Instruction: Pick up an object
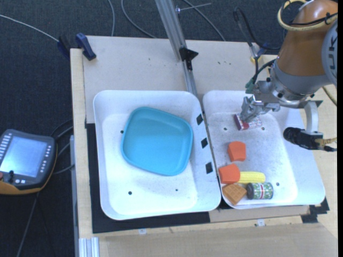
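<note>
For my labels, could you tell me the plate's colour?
Light blue; the plate shows best in the camera view.

Glossy blue plastic plate (157,141), matt white plastic bins (107,197)

A beige table (139,63) carries two shallow white bins side by side: the left bin (107,143) and the right bin (300,175). A blue square plate (157,140) lies in the left bin, tilted slightly against the bin's lines. Black clips (203,142) sit along the seam where the two bins meet. A grey metal rail (171,20) runs slantwise from the top edge down to that seam. A blue clamp (84,44) grips the table's far left corner. On the dark carpet (32,79) to the left rests a handheld control pendant (24,159) with a pale screen. Thin cables (107,4) loop over the carpet beyond the table.
</note>
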Motion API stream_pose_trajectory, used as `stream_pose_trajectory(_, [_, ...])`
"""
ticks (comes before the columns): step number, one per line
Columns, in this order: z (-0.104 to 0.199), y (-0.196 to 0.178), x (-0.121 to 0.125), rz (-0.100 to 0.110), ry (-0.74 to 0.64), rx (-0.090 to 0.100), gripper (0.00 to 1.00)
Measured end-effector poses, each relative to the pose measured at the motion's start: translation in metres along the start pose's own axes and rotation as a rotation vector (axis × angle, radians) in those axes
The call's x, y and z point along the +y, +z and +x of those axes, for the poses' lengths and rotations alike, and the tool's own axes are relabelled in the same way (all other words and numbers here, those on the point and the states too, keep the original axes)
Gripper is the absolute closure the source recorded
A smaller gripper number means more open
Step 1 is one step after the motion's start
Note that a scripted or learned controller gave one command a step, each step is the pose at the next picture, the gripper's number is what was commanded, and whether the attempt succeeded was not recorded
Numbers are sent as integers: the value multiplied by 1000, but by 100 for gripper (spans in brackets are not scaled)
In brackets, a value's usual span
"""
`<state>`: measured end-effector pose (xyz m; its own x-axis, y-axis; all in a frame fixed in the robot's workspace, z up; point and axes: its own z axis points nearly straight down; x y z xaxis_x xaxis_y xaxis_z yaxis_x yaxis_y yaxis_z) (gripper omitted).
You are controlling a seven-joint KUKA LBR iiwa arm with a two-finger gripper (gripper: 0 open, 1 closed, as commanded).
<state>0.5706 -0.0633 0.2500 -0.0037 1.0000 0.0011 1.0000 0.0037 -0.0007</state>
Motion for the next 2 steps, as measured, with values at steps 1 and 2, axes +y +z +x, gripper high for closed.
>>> stream_pose_trajectory(1, [57, 5, -25, 0, -1, 0, 100])
stream_pose_trajectory(2, [103, 18, -45, 0, -1, 0, 100])
